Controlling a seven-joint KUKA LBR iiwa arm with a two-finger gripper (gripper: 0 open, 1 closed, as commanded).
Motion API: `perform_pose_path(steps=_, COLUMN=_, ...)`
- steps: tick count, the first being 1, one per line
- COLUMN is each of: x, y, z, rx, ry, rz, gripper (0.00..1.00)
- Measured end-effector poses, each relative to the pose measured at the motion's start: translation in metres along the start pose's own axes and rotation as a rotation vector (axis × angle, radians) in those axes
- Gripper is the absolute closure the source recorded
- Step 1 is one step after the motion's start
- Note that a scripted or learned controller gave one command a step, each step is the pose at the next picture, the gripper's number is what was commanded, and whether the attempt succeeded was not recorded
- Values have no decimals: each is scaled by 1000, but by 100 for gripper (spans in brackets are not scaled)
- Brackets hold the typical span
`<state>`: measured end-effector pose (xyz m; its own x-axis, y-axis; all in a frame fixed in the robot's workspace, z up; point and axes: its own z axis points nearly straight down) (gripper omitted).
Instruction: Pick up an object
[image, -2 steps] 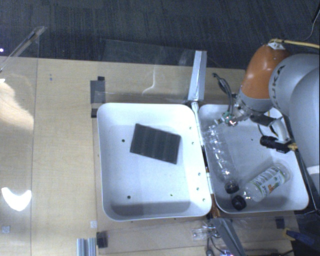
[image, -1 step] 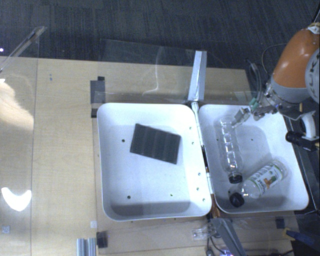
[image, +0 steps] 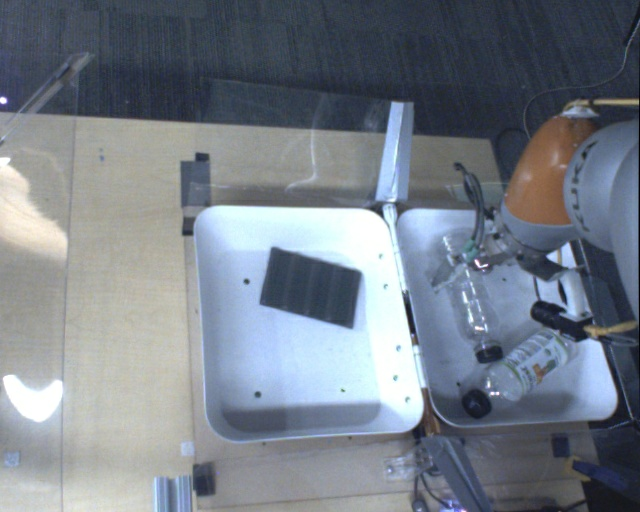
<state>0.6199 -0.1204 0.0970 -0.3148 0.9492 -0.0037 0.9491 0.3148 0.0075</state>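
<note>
While the left bin (image: 215, 300) carries only a dark ribbed rectangular pad (image: 311, 287) lying flat toward its back, the graspable things sit in the right bin (image: 600, 400). There a clear plastic bottle (image: 475, 310) lies lengthwise with its dark cap toward the front, a second, labelled bottle (image: 530, 365) lies aslant near the front wall, and a loose black cap (image: 476, 403) rests beside it. The gripper (image: 470, 255) hovers over the clear bottle's far end; whether it is spread or closed I cannot tell. My worry: a smooth, round bottle may roll or squirt out of a pinch, especially one taken off-centre.
</note>
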Motion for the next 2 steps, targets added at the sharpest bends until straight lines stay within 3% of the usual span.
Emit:
perform_pose_path(steps=1, x=22, y=-34, z=6, rx=-10, ry=-4, rz=-19, gripper=0)
perform_pose_path(steps=2, x=28, y=-1, z=7, rx=-5, ry=-2, rz=-4, gripper=0)
